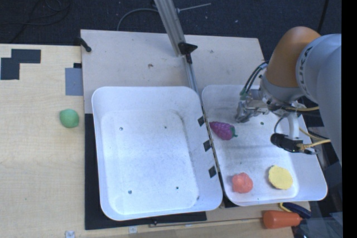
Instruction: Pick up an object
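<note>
In the right bin (pixel 312 189) lie a purple grape-like fruit (pixel 222 130) near its left wall, a red strawberry-like piece (pixel 242 182) and a yellow round piece (pixel 280 177) toward the front. My gripper (pixel 244 115) hangs low over the bin's upper middle, just right of the purple fruit and apart from it. Nothing shows between its fingers. The grey arm with its orange band (pixel 290 58) comes in from the right and covers the bin's far right part.
The left bin (pixel 106 98) lies beside the right one. A green ball (pixel 69 118) rests on the wooden bench at left. An orange object (pixel 280 218) lies in front of the right bin. A metal rail (pixel 167 8) slants up behind the bins.
</note>
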`<state>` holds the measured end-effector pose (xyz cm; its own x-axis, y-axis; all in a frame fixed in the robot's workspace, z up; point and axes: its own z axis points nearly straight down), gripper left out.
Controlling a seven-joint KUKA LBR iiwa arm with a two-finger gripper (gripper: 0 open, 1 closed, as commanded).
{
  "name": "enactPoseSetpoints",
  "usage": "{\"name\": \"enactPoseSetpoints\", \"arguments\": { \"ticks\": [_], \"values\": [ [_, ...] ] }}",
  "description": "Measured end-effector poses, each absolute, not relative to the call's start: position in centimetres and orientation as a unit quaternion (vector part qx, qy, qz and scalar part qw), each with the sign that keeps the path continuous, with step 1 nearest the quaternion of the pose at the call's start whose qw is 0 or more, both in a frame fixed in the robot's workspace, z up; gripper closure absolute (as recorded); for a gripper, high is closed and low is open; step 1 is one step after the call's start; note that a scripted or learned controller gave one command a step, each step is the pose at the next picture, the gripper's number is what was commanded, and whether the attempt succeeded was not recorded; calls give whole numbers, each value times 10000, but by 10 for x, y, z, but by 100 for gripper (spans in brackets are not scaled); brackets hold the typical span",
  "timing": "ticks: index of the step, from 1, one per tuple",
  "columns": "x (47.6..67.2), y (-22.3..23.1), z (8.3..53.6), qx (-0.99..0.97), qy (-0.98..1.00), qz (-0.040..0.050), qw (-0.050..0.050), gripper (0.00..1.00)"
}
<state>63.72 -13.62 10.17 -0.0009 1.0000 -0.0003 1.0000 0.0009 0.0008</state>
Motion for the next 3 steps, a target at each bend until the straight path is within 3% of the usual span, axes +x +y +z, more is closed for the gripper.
{"name": "enactPoseSetpoints", "arguments": {
  "ticks": [3],
  "values": [
    [643, -142, 268, 7073, 7069, 14, 20, 100]
  ]
}}
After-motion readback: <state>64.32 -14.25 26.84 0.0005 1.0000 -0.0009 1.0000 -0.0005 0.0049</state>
